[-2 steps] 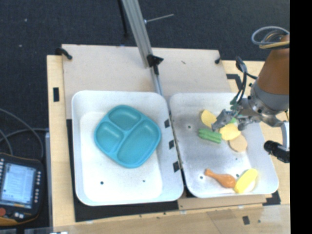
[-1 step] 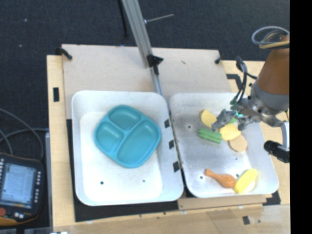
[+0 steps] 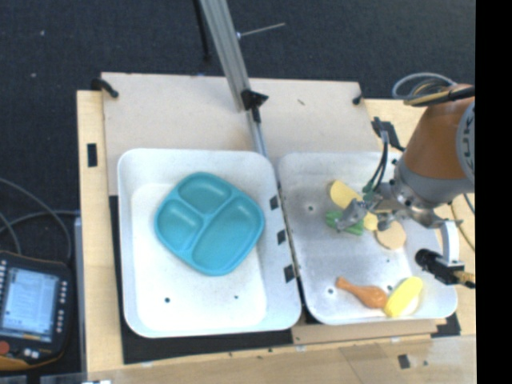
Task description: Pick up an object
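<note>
- Nearest the camera, at the front of the right bin (image 3: 320, 174), a yellow lemon-shaped piece (image 3: 405, 295) lies touching an orange drumstick-shaped toy (image 3: 362, 292), both well apart from the action.
- Mid-bin, the end effector (image 3: 352, 217) is low over a small green item (image 3: 338, 218); how wide it stands, I cannot tell from this angle.
- Just beside it sit a yellow piece (image 3: 343, 192) and a tan disc (image 3: 391, 236).
- Judgement: this looks like the reach-and-grasp step, nothing lifted yet.
- Next calls for a firm close on the green item, then a straight lift clear of its neighbours.
- Further off, the left bin (image 3: 136, 166) holds a blue divided plate (image 3: 210, 222), out of play.
- Beyond, the worktop (image 3: 176, 110) carries a slanted metal rail (image 3: 224, 42).
</note>
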Motion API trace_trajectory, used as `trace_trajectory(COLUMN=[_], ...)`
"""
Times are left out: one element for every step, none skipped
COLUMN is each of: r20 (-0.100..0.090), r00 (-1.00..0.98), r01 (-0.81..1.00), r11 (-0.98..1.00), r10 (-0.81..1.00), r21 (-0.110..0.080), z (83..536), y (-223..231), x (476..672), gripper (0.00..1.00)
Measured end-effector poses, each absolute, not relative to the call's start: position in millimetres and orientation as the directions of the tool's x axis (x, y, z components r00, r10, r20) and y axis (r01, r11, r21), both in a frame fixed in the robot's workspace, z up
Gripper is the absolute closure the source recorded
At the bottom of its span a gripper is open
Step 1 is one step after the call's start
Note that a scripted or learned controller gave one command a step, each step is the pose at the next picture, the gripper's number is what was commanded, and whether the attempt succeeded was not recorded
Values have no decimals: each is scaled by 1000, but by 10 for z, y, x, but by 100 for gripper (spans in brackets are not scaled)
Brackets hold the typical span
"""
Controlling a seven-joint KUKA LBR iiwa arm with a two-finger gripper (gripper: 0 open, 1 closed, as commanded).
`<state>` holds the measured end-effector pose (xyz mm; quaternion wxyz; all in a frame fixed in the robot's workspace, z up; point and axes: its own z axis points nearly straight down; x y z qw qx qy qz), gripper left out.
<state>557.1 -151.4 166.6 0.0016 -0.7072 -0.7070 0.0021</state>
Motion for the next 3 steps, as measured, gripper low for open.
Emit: trace_trajectory(r20=[-1,0,0], r00=[1,1,6], r01=[1000,1000,1000], r11=[-1,-1,-6], r10=[1000,1000,1000], r21=[-5,-1,2], z=[1032,1008,1118], y=[-1511,-1518,-1529], x=[5577,5579,5586], gripper=[0,0,100])
